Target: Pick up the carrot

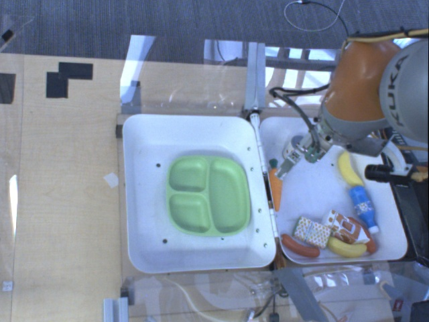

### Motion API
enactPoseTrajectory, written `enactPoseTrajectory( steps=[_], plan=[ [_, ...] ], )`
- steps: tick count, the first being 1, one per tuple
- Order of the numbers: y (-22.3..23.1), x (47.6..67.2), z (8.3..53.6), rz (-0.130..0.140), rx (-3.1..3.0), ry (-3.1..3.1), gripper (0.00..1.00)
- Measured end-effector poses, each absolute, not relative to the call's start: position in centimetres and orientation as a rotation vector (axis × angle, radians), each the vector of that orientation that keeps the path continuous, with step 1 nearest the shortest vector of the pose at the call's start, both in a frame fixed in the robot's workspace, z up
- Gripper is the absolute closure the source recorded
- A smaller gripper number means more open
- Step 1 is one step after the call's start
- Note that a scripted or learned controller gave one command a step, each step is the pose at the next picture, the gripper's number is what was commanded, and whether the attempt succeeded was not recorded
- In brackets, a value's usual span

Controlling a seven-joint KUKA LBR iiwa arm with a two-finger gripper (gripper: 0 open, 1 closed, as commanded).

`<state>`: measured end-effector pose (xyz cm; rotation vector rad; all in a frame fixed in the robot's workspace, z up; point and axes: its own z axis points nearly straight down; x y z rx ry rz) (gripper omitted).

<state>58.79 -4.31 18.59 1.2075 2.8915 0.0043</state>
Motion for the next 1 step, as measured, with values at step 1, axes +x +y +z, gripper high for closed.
enactPoseTrajectory(
  steps=[1],
  plan=[
    [-8.77, 56.43, 9.61, 0.002, 1.127, 2.927, 0.0]
  ],
)
